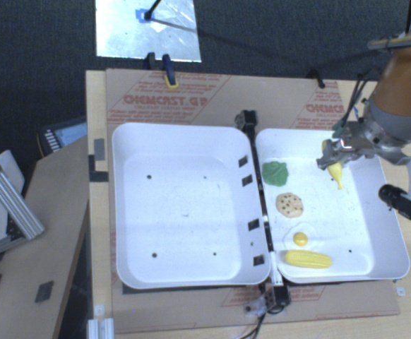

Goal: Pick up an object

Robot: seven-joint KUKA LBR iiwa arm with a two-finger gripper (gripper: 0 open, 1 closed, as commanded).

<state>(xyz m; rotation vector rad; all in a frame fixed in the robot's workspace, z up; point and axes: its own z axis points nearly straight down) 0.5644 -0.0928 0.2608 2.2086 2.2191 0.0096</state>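
Gripper: gripper (335, 162) hangs over the upper part of the right bin, fingers pinched on a small yellow object (337, 174) that dangles below them, clear of the bin floor as far as I can judge.
Arm: grey body with orange band (403, 73) reaching in from the right.
Right bin: right bin (385, 210), white and shallow, holds four loose items.
Item one: green leafy piece (275, 172), near the bin's upper left corner, just beside the divider.
Item two: round cookie (289, 204), tan with dark specks, below the green piece and apart from it.
Item three: small yellow ball (300, 239), below the cookie.
Item four: corn cob (307, 259), lying lengthwise along the near wall, just below the ball.
Left bin: left bin (184, 203), white, same make, touching the right bin along the middle seam.
Bench: cardboard sheet (212, 94) with red lettering lies under both bins.
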